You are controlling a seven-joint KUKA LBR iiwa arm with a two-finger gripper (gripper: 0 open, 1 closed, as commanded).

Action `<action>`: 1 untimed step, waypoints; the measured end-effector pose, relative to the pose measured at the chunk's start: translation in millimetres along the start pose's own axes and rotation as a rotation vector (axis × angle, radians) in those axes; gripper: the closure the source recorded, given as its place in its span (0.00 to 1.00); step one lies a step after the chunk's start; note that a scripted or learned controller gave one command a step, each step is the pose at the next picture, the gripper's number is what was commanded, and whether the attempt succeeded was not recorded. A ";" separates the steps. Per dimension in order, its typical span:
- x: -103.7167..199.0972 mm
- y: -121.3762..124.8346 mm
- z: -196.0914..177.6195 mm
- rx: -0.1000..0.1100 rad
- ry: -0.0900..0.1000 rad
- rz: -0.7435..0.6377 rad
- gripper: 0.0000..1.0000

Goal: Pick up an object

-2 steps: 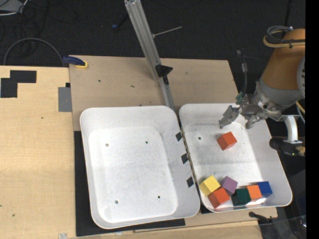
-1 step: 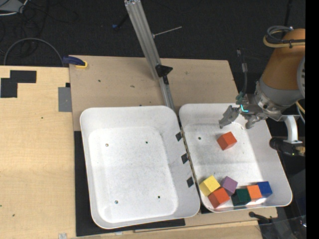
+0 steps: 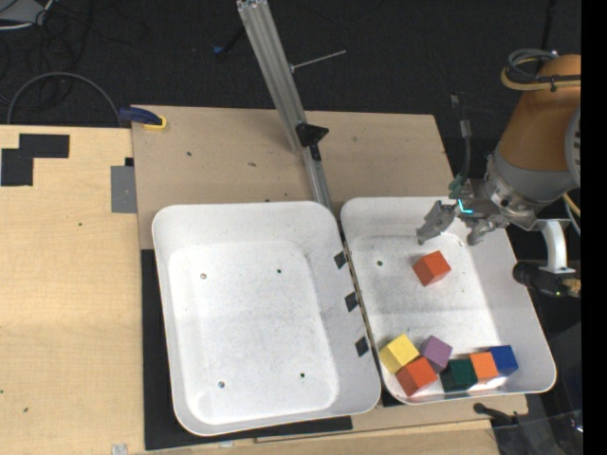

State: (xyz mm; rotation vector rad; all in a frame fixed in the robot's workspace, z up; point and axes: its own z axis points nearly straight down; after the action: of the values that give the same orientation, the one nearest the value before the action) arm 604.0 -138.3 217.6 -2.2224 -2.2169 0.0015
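No readable text, labels, brand names or numbers can be made out anywhere, not on the blocks, the bins or the desk.

Gripper [image 3: 454, 224] open, apparently just above orange cube [image 3: 432, 267] in right bin [image 3: 531, 325]; cluster of blocks [image 3: 448, 363] near corner.

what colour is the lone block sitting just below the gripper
Orange-red; the lone block lies apart from the others in the right bin, seen in the camera view.
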 end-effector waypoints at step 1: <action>-0.1 0.0 0.0 0.000 0.000 0.000 0.00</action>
State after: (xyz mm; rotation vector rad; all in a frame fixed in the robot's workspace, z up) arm 604.0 -138.4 217.6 -2.2229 -2.2165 0.0014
